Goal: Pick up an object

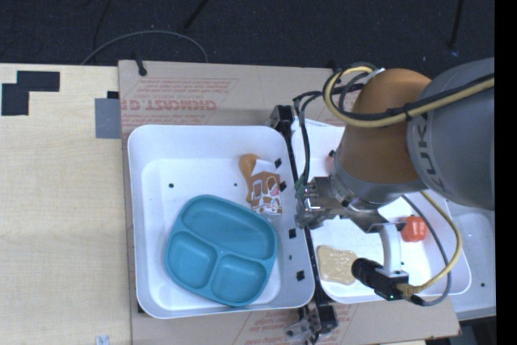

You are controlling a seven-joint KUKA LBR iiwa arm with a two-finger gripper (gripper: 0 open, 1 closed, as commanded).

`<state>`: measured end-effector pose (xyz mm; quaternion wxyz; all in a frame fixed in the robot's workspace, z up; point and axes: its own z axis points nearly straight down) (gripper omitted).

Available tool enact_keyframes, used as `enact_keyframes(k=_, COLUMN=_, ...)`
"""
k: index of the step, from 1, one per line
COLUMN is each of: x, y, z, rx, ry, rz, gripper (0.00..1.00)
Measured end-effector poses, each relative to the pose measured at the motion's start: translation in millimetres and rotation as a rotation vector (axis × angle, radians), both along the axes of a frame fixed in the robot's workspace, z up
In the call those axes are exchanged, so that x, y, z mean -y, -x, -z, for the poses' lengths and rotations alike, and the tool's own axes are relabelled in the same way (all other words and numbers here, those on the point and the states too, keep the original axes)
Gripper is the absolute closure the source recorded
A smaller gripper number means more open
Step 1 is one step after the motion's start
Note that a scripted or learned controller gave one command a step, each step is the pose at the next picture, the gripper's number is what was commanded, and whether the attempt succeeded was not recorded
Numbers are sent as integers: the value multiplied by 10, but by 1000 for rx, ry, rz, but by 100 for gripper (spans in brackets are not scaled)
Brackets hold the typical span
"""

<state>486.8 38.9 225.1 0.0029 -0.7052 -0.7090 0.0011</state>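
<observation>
Arm [420, 133] comes in from the right, grey link up top, orange band above the wrist, bent steeply down. Wrist hangs low with cables looped around it. Gripper [311, 206] sits at the wrist's left end, pointing down.

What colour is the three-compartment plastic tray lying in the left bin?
Light blue; the three-compartment plastic tray shows best in the camera view.

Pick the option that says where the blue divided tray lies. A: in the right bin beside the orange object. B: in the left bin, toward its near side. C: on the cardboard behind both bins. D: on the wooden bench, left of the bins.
B: the blue divided tray lies flat inside the left bin, toward its near edge.
</observation>
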Motion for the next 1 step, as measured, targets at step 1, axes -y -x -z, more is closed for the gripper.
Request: enact_keyframes(k=1, x=-519, y=-5, z=102, rx=0, ry=2, rz=3, gripper=100)
